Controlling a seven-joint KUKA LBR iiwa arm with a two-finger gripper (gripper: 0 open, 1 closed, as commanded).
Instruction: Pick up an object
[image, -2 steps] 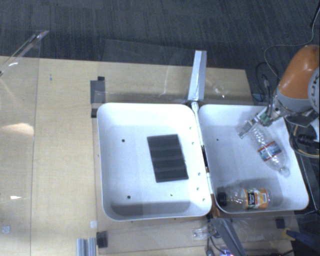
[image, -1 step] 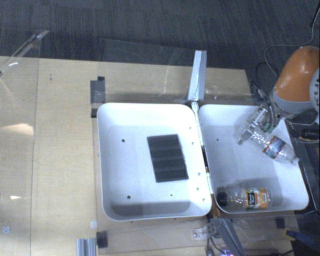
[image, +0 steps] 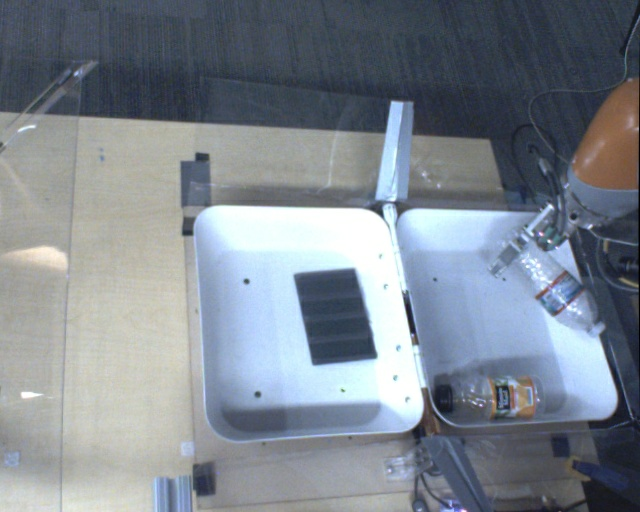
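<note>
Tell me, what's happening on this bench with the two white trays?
A grey robot arm with an orange band reaches in from the right over the right-hand white bin. Its gripper sits at the top of a clear plastic water bottle lying against that bin's right side. A second clear bottle with an amber label lies along the bin's near edge. The left-hand white bin holds a flat dark ribbed rectangular block.

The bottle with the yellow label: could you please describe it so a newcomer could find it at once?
Look in the right bin of the two. The bottle with the yellow label lies on its side along the near wall. Unlike the clear bottle beside the gripper, it has a dark cap.
</note>
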